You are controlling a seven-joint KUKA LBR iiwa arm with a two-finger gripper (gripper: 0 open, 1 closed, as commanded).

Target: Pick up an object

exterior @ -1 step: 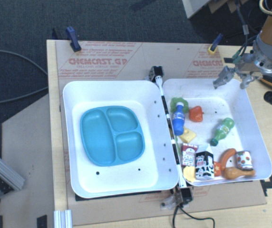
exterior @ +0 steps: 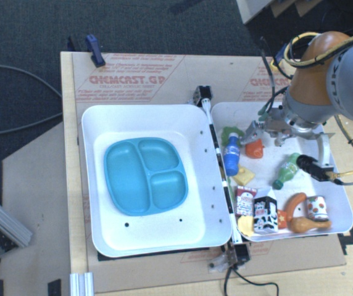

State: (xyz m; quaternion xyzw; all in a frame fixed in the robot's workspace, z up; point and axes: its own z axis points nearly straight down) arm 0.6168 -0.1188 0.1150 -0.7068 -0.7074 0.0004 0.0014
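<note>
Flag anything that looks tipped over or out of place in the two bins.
The blue bottle and green bottle lie on their sides in the right bin, amid jumbled toy food. The blue tray sits skewed in the left bin. Nothing looks spilled or broken.

Blue divided plate in white left bin; blue bottle, green bottle, black-and-white carton (cow-patterned), orange-red piece.

Counter with two white bins, side by side.
My counter is a light board with red print along the far side. Left bin and right bin sit directly on it, touching at the middle; a blue clamp grips the far-left edge.
</note>
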